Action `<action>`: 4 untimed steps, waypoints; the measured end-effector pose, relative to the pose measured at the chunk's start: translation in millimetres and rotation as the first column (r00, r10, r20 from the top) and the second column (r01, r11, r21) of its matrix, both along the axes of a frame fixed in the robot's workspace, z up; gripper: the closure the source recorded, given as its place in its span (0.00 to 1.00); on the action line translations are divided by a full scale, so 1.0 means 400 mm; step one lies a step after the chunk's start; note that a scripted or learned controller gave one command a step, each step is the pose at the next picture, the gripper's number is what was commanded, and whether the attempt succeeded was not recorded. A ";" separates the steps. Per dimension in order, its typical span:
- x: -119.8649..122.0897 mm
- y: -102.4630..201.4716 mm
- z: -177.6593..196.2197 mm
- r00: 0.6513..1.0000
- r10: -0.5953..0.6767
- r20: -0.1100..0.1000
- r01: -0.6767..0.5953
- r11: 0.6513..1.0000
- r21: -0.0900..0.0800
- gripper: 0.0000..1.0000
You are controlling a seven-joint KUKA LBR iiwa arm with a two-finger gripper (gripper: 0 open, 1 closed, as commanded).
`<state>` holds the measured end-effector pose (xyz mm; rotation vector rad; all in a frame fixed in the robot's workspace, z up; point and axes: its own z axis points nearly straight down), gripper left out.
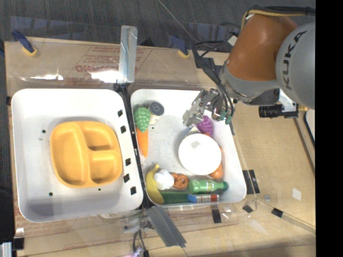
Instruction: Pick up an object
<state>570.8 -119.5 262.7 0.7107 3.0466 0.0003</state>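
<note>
Gripper (206,111) hangs just above purple grapes (205,125) at the white plate's (199,154) upper edge, grip state impossible to tell; green bottle (206,186) below the plate, carrot (142,138) left of it.

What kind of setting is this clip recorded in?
Most likely a robotics lab bench set up for bin picking: a KUKA arm reaches over two white bins, the right bin full of toy food, with cardboard taped beneath.
</note>
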 end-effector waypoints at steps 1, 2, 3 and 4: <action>-0.208 -0.076 -0.071 0.991 -0.137 -0.013 0.137 0.991 0.002 1.00; -0.237 -0.073 -0.322 0.996 0.089 -0.019 -0.088 0.996 0.006 1.00; -0.167 0.043 -0.426 0.999 -0.041 -0.008 0.041 0.999 0.003 1.00; -0.026 0.060 -0.002 0.975 0.220 -0.002 -0.220 0.975 -0.002 1.00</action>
